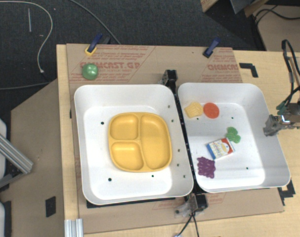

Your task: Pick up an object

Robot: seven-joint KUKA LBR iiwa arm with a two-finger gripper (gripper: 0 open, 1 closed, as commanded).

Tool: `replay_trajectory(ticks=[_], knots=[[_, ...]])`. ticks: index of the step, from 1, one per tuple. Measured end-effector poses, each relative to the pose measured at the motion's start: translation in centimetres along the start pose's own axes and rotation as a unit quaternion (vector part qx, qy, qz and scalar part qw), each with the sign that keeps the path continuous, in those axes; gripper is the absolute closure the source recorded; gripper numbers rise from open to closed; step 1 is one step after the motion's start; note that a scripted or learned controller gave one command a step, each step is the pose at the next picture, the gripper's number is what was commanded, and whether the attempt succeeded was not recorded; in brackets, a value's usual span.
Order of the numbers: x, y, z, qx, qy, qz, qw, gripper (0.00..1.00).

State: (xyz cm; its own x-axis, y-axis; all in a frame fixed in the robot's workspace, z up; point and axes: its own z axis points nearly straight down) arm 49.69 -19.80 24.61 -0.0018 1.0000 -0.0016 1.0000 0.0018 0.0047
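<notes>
The right bin (253, 100) holds several small toys. A pale yellow square piece (193, 110) lies at its back left, touching an orange-red round piece (211, 110). A green leafy piece (233, 134) sits near the middle. Just in front of it lies a small white carton with blue and red print (220, 148). A purple grape bunch (206, 167) lies at the front left, close to the carton.
The left bin (90, 112) holds a yellow divided plate (140, 141). A green ball (90, 71) rests on the cardboard behind the left bin. A grey metal fitting with cables (277, 124) sits at the right bin's right rim. Clips (210, 48) hold the cardboard's far edge.
</notes>
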Motion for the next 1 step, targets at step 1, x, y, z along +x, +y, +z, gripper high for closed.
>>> replay_trajectory(ticks=[1], knots=[[4.41,0.94,0.63,0.003,0.002,-0.002,1.0,1.0]])
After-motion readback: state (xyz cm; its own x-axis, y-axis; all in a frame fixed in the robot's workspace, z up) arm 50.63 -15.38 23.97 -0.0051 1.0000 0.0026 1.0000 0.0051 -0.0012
